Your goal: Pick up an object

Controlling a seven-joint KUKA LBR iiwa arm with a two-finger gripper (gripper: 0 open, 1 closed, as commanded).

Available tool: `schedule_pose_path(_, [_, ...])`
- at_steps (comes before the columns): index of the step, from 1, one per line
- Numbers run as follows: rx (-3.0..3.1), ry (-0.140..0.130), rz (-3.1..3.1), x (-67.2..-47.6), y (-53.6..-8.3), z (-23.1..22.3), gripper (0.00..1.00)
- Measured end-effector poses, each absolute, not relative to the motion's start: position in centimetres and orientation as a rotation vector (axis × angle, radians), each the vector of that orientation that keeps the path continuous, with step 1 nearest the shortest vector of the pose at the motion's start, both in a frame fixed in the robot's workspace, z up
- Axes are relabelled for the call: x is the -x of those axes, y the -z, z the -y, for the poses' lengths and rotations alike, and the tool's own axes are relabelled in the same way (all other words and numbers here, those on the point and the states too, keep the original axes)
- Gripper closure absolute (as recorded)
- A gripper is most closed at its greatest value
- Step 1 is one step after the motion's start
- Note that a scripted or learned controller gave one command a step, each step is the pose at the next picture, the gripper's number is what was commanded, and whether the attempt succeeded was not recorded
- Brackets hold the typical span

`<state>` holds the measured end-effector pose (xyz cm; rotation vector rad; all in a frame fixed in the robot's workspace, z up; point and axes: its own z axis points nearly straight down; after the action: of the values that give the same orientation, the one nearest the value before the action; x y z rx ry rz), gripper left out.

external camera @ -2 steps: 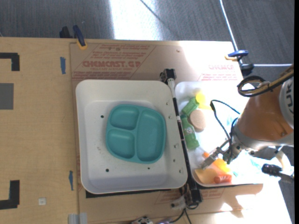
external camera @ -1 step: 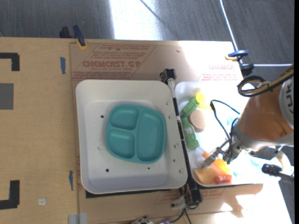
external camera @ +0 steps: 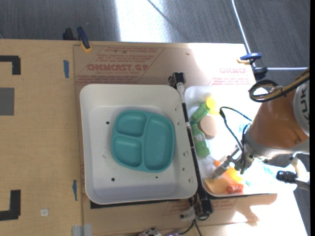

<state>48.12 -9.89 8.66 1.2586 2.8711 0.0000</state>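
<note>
The right bin holds several small objects. A yellow piece lies at the far end, with a green item beside it and a tan oval just nearer. A green bottle-like thing lies along the bin's left wall. Orange and yellow pieces sit at the near end. My gripper hangs low over the near part of this bin, just above those orange pieces, pointing left. The orange-banded wrist hides the bin's right half.
The left bin holds a teal divided plate. A black clamp bar runs between the two bins. A blue cable loops over the right bin near the wrist. Cardboard covers the bench to the left.
</note>
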Motion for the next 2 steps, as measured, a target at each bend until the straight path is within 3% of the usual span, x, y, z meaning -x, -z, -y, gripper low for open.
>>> schedule_pose_path(1, [-1.258, -0.004, -2.865, -48.29, -9.75, 9.87, 1.0])
schedule_pose_path(2, [-1.258, -0.004, -2.865, -48.28, -9.74, 9.86, 0.0])
